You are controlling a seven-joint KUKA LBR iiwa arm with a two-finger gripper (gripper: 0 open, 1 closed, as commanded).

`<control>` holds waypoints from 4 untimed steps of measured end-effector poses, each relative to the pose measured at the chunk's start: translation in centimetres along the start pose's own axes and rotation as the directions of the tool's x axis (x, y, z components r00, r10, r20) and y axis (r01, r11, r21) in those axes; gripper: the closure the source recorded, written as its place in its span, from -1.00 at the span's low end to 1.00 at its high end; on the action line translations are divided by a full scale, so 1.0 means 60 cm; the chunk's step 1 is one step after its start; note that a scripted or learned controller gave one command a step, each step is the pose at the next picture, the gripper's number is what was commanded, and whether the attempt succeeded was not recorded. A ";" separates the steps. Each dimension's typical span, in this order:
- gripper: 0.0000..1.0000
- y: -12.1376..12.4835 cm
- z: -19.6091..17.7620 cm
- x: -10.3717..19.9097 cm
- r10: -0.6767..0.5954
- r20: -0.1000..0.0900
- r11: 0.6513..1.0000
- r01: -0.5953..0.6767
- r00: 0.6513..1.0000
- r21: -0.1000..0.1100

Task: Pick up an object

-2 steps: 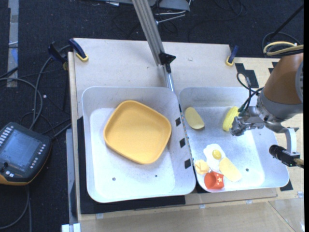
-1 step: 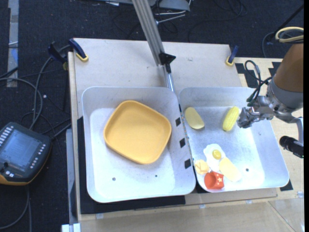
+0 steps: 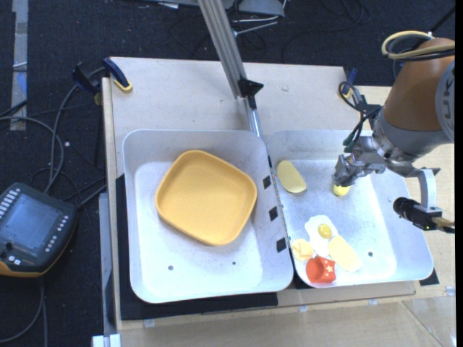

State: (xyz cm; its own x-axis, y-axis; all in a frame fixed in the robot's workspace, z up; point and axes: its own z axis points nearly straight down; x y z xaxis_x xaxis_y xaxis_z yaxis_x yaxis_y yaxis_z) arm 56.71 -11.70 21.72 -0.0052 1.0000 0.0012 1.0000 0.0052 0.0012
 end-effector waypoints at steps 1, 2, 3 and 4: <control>1.00 0.032 -0.019 0.087 0.000 0.000 1.000 0.000 1.000 0.000; 1.00 0.061 -0.035 0.176 0.001 0.000 1.000 -0.001 1.000 0.001; 1.00 0.079 -0.047 0.252 0.001 0.000 1.000 -0.001 1.000 0.001; 1.00 0.091 -0.035 0.322 0.002 0.000 1.000 -0.002 1.000 0.002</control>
